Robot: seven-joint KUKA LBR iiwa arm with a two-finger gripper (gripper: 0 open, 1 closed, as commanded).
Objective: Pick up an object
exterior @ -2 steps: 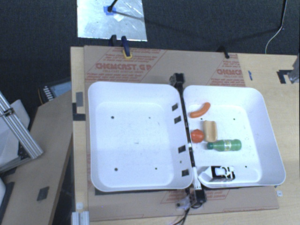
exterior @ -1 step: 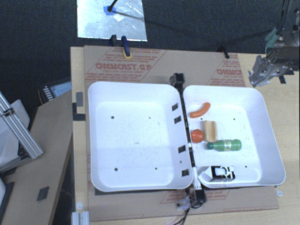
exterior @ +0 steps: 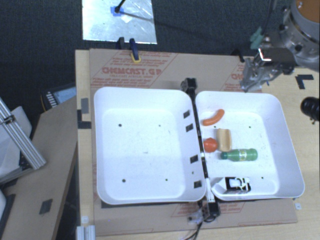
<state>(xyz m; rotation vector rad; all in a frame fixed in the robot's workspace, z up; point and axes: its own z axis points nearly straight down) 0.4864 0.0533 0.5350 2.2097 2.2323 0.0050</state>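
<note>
- The pincer (exterior: 251, 82) is seen hanging over the far rim of the right bin (exterior: 287, 149), at the end of the grey arm (exterior: 300, 31) with its orange band.
- Whether the pincer is apart or together cannot be told; it is too small and blurred at this slant, and nothing is seen held in it.
- Below the pincer and a little to its left in the picture, an orange sausage-shaped toy (exterior: 213, 117) is found lying on the bin floor, well apart from it.
- Further from the pincer, a tan bun-like piece (exterior: 224, 139) is seen, with a red tomato-like ball (exterior: 210, 144) touching or just beside its left edge.
- Just beyond those, a green bottle (exterior: 240, 155) is laid on its side, cap pointing left.
- Farthest from the pincer, at the near rim of the same bin, a small black-and-white item (exterior: 236, 184) is spotted; its kind cannot be made out.
- The left bin (exterior: 100, 134) is placed well to the pincer's left, side by side with the right one on the tabletop (exterior: 305, 109).
- A brown printed board (exterior: 150, 66) is laid under both bins.
</note>
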